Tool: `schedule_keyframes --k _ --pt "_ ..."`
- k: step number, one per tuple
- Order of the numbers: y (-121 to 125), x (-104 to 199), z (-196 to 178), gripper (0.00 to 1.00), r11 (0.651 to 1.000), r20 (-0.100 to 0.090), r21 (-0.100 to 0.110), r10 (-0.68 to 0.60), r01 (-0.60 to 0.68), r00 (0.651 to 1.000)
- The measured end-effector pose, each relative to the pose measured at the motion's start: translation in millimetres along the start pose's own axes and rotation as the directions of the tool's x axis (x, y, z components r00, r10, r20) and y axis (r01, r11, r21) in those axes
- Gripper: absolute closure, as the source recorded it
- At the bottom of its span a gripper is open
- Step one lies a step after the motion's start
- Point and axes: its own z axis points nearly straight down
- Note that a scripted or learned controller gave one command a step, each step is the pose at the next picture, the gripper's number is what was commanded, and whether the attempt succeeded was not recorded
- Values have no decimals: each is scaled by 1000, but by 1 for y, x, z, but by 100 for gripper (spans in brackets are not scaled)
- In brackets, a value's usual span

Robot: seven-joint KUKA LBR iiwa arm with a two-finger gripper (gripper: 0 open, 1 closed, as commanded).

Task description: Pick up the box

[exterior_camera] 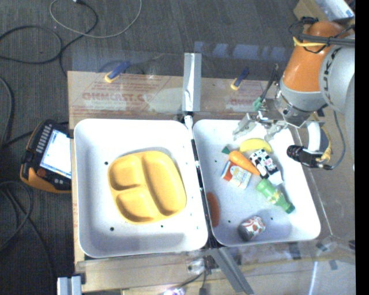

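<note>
Can, right bin front; box mid-bin, touching carrot; banana, bottle near; gripper above bin's back edge, jaws spread, holding nothing; advice: descend left of carrot, straddle box's narrow sides; left bin holds yellow tray; cardboard beneath, cables on carpet.

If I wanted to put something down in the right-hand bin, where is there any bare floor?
In the right white bin, bare floor lies along the near-left, between the brown oval piece and the grey can. The far-right is crowded: small white-and-orange box, orange carrot, yellow banana, green bottle.
</note>
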Motion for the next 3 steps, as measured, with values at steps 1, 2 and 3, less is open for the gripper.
schedule_keyframes --k 1,2,3 --pt "1 2 -7 100 1000 -3 2 -3 3 1000" --pt "1 2 -7 0 1000 -3 2 -3 3 1000" --pt "-23 23 113 0 999 6 -3 48 -48 999"
